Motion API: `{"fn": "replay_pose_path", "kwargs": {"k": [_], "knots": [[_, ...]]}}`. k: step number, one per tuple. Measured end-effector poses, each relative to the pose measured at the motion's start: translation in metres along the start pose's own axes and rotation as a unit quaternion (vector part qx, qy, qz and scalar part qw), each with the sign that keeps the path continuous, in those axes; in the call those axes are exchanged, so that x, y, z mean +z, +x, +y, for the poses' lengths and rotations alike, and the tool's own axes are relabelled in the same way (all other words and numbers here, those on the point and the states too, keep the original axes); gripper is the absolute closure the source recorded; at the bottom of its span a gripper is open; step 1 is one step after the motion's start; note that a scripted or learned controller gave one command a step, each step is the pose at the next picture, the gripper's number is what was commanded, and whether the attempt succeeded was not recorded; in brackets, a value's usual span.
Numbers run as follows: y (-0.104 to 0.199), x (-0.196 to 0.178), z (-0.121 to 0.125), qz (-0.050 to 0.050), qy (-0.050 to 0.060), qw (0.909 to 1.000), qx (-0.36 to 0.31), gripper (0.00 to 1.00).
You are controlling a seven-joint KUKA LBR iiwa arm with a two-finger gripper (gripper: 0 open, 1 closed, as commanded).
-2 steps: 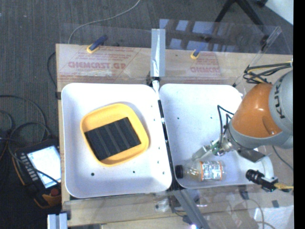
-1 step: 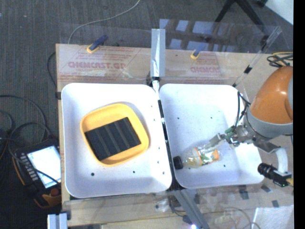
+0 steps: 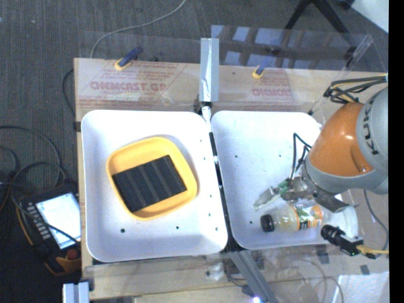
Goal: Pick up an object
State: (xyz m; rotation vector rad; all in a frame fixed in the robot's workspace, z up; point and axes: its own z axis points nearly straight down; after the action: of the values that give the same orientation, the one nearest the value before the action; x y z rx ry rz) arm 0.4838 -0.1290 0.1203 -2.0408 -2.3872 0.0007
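Fingers [image 3: 265, 198] of the gripper [image 3: 278, 194] show as a pale metal tip pointing left, low over the floor of the right bin [image 3: 265, 122], but whether they stand wide or narrow cannot be told from this angle, and nothing is visible between them. Just below that tip in the view, a small bottle [image 3: 295, 219] lies on its side near the bin's front wall. Its black cap points left, and its clear body holds a pale liquid behind a coloured label. It sits very close to the gripper, though contact cannot be judged. The arm [image 3: 341, 150] comes in from the right, its orange band rounded over the bin's right side. In the left bin [image 3: 101, 232] sits a yellow dish [image 3: 120, 160], turned at a slant, with a black ribbed pad [image 3: 151, 183] lying inside it. Both bins rest side by side on a bench [image 3: 126, 84] of pale board with faint red lettering. Two small blue and yellow clips [image 3: 128, 57] sit along its far edge. On the dark floor to the left lies a tablet [image 3: 53, 216] with its screen lit.
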Motion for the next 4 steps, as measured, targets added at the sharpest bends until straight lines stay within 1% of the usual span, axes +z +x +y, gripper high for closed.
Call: {"fn": "replay_pose_path", "kwargs": {"k": [1, 2, 3, 4], "knots": [[-0.071, -0.002, -0.012, -0.001, 0.001, 0.9887, 0.150, 0.00], [-0.035, -0.014, 0.007, 0.000, 0.000, 0.9728, 0.232, 0.00], [0.004, 0.028, 0.004, -0.004, -0.007, 0.9926, 0.121, 0.00], [-0.045, 0.003, 0.033, -0.001, 0.001, 0.9798, 0.200, 0.00]]}}
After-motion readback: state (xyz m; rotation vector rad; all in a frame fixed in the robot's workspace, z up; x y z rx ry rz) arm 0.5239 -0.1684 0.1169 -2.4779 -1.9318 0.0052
